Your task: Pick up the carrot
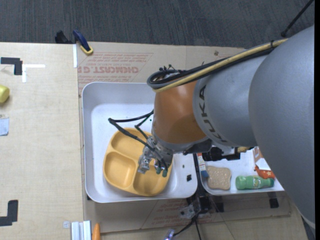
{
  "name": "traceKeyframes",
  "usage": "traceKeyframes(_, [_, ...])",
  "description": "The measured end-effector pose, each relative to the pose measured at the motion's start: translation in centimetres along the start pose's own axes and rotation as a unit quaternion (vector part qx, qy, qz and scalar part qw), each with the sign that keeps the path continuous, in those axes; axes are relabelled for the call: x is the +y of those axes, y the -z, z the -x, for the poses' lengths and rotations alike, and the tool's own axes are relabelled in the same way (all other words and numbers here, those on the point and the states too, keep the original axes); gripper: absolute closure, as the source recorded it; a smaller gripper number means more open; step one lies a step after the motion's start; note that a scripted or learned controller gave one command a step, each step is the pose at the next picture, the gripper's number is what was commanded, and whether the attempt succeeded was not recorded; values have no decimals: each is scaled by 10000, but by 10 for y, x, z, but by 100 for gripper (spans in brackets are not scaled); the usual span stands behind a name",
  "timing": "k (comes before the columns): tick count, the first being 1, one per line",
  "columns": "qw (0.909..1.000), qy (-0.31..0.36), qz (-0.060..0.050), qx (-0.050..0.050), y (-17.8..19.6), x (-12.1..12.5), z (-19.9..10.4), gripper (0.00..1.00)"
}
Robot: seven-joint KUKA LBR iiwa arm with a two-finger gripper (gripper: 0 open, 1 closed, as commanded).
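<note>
While my claw (153, 167) hovers with fingers apart over one yellow divided plate (120, 170), I see one orange tip (95, 229), possibly the carrot, well below-left of it, outside the two bins (95, 134).

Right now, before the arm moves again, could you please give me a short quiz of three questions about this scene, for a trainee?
1. True or false: the yellow divided plate lies in the right bin.
2. What lies beside the bread slice in the right bin? A) green bottle B) red cup C) blue spoon
3. Fill in: the gripper hangs over the yellow ___.
Key: 1 false; 2 A; 3 plate.
</note>
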State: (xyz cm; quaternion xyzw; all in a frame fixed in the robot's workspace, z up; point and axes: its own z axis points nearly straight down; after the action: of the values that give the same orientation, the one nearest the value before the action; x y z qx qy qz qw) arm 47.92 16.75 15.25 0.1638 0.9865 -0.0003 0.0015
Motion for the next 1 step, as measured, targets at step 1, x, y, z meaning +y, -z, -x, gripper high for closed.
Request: traceKeyframes(1, [9880, -1546, -2, -4, 99, 18, -5, 100])
